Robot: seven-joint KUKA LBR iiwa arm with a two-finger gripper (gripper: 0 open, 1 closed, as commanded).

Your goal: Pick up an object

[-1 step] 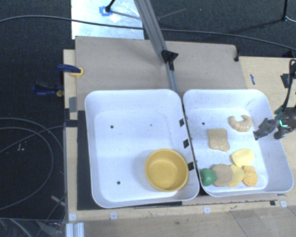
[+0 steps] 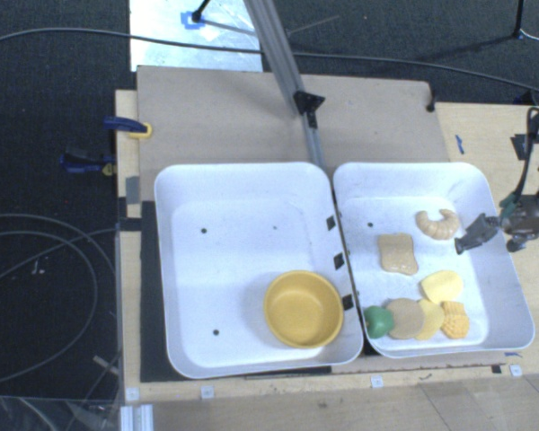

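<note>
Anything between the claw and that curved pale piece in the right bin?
No. In the camera view, only bare white bin floor separates the claw from the curved pale piece.

One fixed camera watches me from high above the surface (image 2: 278,115), tilted down so both white bins lie side by side: the left bin (image 2: 184,241) and the right bin (image 2: 494,268). It sits far enough back to take in dark floor beyond, and I reach in from its right edge.

Soft, even overhead light, mild blur, glare on white bins (image 2: 251,187).
</note>
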